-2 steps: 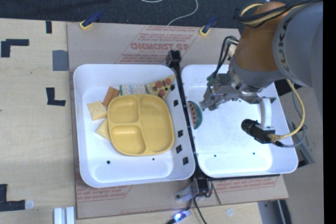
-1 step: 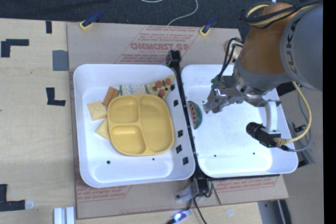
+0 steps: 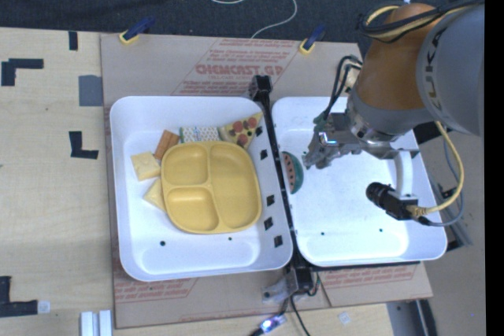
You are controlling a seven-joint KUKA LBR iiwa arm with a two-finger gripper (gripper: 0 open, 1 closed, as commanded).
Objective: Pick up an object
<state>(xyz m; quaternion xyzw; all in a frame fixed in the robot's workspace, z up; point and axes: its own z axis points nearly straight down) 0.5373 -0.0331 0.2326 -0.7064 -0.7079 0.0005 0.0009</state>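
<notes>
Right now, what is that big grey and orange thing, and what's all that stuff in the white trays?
That is a robot arm, seen from one camera looking down from above. At its tip is a gripper, a small two-fingered hand, hanging over the right bin. Just beside it, by the wall between the bins, lies a little watermelon-slice toy. I can't tell whether the gripper has hold of anything. The left bin holds a yellow divided plate resting on other toy pieces: a cracker-like square, a brown piece and a pizza-like slice.
</notes>
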